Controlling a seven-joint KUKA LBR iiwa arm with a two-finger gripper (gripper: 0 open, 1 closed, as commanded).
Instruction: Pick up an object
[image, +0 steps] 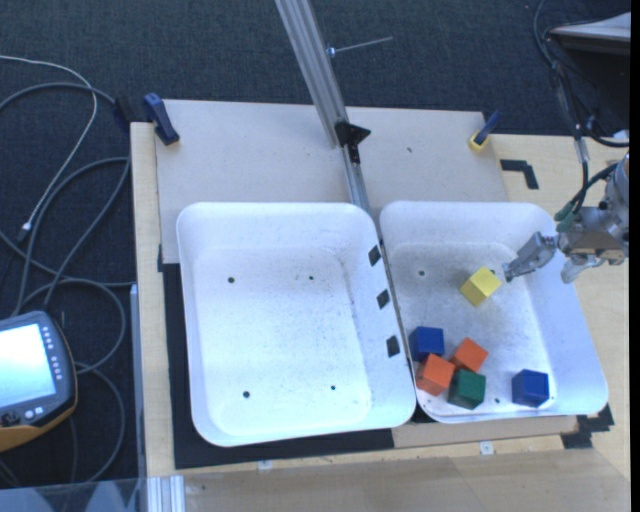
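the gripper (522, 264) hung at the right bin's (575, 345) right edge, slanting leftward; whether it stood apart or together i could not tell. the yellow cube (481, 285) lay just left of its tip, perhaps touching, mid-bin.

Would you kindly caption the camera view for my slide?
Pincer beside a yellow cube in the right bin, above five clustered cubes.
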